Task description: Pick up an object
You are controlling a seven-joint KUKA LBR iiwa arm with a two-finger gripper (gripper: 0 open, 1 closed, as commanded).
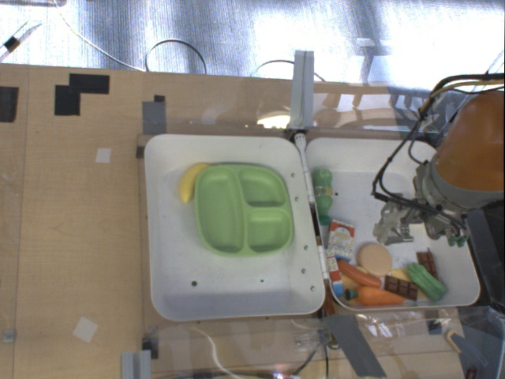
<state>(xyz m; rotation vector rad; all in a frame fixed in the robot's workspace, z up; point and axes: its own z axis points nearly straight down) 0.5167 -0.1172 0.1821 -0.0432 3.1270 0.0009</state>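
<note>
Jaws (394, 229) over right bin (473, 290) | state unclear | round biscuit (375, 258) just below

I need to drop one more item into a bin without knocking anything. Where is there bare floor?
Left bin: a bare strip along the near wall, below the green plate, plus its near-left corner. Right bin: bare at the far wall, between the green bottle and the gripper. Its near end is crowded with toy food around the carrot.

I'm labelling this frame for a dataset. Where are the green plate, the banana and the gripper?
green plate (241, 209): camera view, centre divider.
banana (188, 181): camera view, exposed yellow body.
gripper (401, 229): camera view, between the fingertips.
</note>
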